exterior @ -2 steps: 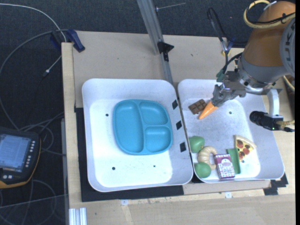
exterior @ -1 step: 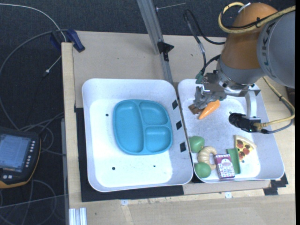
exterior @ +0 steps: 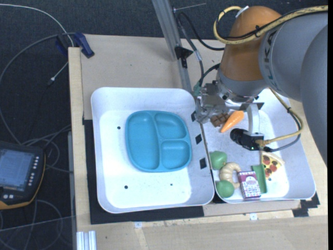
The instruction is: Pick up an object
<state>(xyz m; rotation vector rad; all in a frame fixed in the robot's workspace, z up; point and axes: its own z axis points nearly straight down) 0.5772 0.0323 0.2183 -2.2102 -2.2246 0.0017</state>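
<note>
Jaws: low over the far left corner of the right bin, under the wrist; whether they are open or closed cannot be told, and nothing is seen gripped between them.
Tabletop (exterior: 78, 139): pale board spreading under and all around the jaws, carrying both bins.
Arm (exterior: 299, 46): grey, reaching in from the right, with its orange band (exterior: 250, 30) directly above the jaws.
Left bin (exterior: 104, 139): white and shallow, left of the jaws, its right wall just beside them.
Right bin (exterior: 291, 176): white and shallow, beneath the jaws and stretching to their right and toward the near edge.
Blue plate (exterior: 156, 139): three-compartment tray lying flat in the left bin, left of the jaws and a little nearer the camera.
Carrot (exterior: 232, 120): orange, tilted, just beside the jaws on their right.
Brown piece (exterior: 216, 122): small, right under the jaws, touching or nearly touching them; too small to name.
Pink box (exterior: 249, 185): at the near edge, well apart from the jaws, with a green stick (exterior: 260, 176) at its right side.
Green pear-shaped item (exterior: 217, 159): near side of the jaws, by the left wall.
Green ball (exterior: 225, 188): nearer still, left of the pink box.
Pizza slice (exterior: 272, 163): to the near right of the jaws.
</note>
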